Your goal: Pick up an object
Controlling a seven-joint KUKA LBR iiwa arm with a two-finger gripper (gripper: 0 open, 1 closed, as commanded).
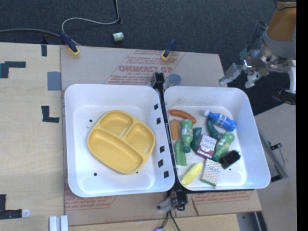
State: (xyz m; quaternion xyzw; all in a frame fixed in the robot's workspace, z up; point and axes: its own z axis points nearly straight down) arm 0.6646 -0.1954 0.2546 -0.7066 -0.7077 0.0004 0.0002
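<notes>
Jaws (239, 76): spread, empty, above the counter beyond the right bin (250, 105).
Counter (29, 143): pale wood, cardboard sheet (139, 66) under bins.
Floor (192, 13): dark carpet.

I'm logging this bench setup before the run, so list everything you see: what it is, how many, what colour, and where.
bins: 2, white, side by side on the bench
divided plate: 1, yellow, in the left bin
blue bottle: 1, blue with white cap, back of the right bin
sausage: 1, orange-red, back left of the right bin
green bottles: several, green, middle of the right bin; exact count unclear
small boxes: 2, one pink-purple at the middle, one pale at the front of the right bin
yellow item: 1, yellow, front of the right bin
black item: 1, black, right side of the right bin
clamps: 2, blue and yellow, on the cardboard's back edge
gripper: 1, grey, above the right bin's back right corner, fingers spread apart
</notes>
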